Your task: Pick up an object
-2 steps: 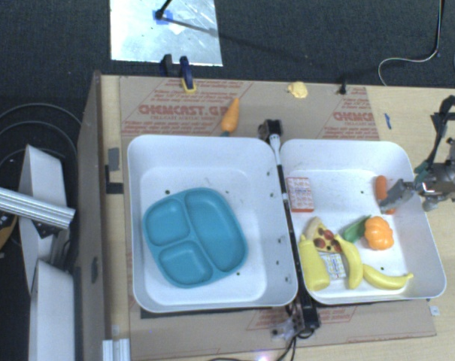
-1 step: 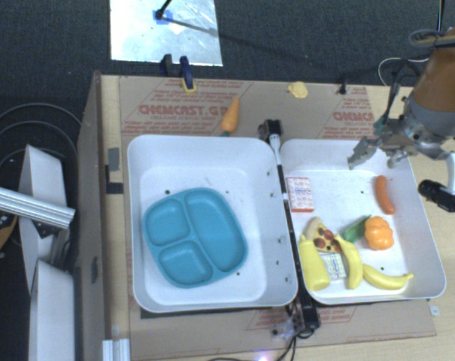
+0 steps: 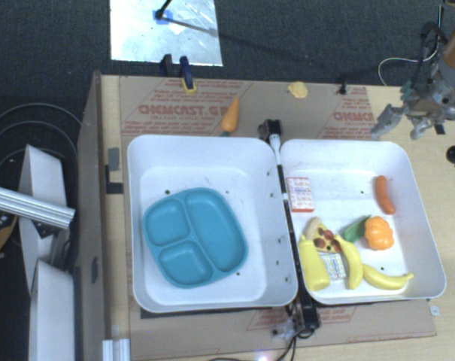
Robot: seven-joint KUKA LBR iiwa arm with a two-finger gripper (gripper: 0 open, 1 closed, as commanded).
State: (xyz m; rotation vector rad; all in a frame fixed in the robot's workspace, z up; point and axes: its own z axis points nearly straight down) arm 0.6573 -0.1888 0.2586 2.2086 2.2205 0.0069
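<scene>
My gripper hangs open above the bench just beyond the far right corner of the right bin, with nothing between its fingers. In that bin lie a red-orange sausage, an orange pepper with a green piece beside it, two bananas, a yellow bottle, a pizza slice and a red-and-white packet. The sausage is the object nearest the gripper, about a hand's width in front of it.
The left bin holds a blue divided plate. A carrot and a small yellow piece lie on the cardboard behind the bins. Blue clamps stand at the bench's far edge.
</scene>
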